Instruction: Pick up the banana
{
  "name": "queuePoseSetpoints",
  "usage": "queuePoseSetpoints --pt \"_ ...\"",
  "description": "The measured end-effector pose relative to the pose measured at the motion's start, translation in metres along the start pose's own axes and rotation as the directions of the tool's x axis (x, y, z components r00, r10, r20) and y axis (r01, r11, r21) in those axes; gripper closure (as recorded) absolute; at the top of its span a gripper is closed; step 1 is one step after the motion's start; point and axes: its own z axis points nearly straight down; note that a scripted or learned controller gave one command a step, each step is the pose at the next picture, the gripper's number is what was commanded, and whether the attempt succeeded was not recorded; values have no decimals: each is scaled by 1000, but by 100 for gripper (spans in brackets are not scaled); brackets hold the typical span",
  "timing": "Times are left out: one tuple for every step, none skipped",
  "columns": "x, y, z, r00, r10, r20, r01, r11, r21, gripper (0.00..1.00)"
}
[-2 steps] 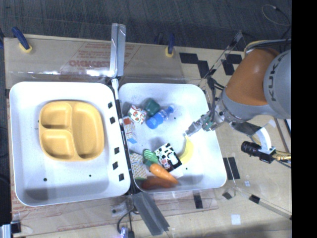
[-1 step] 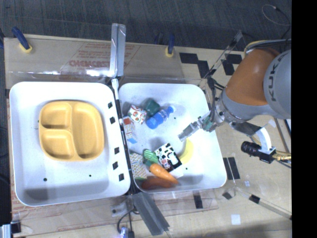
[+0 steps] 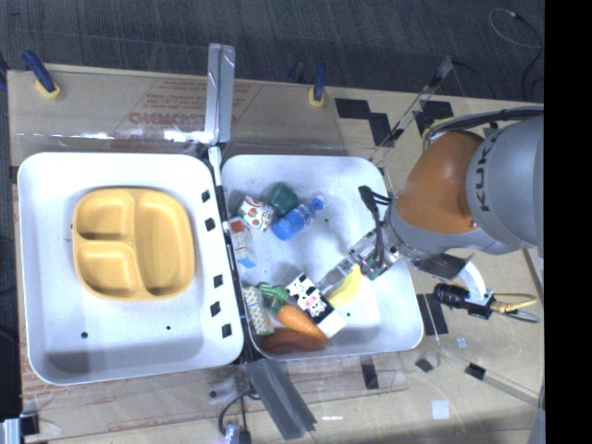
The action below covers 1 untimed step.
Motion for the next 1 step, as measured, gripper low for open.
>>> queuePoseSetpoints --pt "-18 20 7 999 -41 -1 41 999 1 0"
